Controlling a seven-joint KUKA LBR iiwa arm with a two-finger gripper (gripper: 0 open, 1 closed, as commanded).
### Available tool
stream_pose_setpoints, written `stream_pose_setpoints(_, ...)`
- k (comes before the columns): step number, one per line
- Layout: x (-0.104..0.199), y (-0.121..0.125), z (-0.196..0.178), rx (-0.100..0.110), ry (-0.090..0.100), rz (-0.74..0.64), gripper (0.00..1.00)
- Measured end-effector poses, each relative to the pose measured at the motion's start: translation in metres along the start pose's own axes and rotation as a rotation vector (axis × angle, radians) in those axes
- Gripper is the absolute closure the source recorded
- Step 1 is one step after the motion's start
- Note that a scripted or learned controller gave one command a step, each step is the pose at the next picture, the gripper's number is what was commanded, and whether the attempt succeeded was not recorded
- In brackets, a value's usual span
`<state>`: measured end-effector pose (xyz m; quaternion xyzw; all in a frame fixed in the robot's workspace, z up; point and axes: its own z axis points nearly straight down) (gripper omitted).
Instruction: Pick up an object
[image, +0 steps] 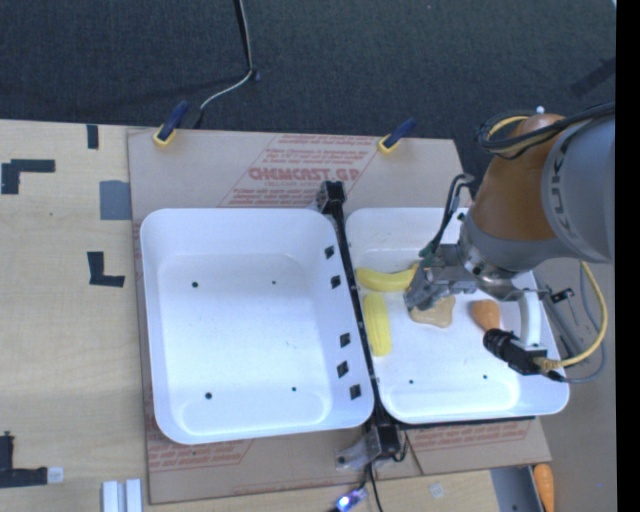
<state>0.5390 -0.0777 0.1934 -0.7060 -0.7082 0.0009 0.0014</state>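
Cardboard sheet (300, 175) spread across the middle of the frame, under both bins. Left bin (165, 300) at centre-left, white, dotted with a few dark spots. Right bin (450, 400) at centre-right, touching its neighbour along a black clipped seam. Grey and orange arm (540, 190) reaching in from the upper right. Gripper (428, 292) low over the right bin, just above a tan piece (436, 316); fingers too dark and small to tell whether open or closed. Yellow banana (385, 278) just left of the gripper. Yellow block (377, 325) below it, against the seam. Orange piece (485, 314) right of the tan one.
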Motion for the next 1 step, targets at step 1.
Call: stream_pose_setpoints(1, 0.0005, 0.0001, -0.0092, 0.001, 0.001, 0.0, 1.0)
